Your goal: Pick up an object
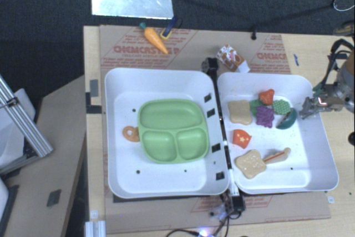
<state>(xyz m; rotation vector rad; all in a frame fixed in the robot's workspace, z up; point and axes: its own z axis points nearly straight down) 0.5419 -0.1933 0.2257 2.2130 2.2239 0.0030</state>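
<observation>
Nothing is lifted yet: the end effector (308, 108) hovers at the right bin's (324, 166) far edge, grip state unclear, beside the teal toy (287, 120) lying inside.

Arm (345, 72) cut off by right edge; only wrist portion in frame. End effector (307, 109) small and blurred; finger state unreadable. Dark teal piece (287, 120) beside it partly hidden behind the purple grape toy (265, 116), possibly a leaf shape. Aluminium frame (19, 122) cropped at left edge.
</observation>
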